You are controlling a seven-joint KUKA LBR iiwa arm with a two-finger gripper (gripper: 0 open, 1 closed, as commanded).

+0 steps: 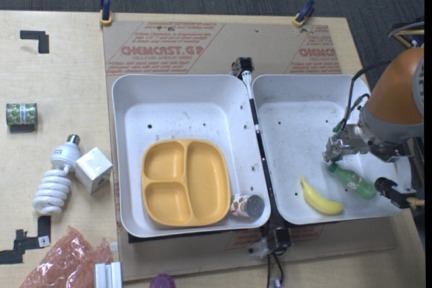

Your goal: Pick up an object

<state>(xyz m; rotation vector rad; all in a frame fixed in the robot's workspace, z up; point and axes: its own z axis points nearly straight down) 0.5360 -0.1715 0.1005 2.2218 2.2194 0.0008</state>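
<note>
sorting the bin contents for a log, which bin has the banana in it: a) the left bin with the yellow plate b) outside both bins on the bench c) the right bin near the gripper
c, since the banana lies near the front of the right bin, close to a green bottle and the gripper, while the yellow divided plate sits in the left bin.

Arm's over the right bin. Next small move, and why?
Probably lower straight down onto the green bottle: the gripper sits just above its near end, nothing visibly gripped. The banana lies close beside it, so keep the descent off that side.
</note>
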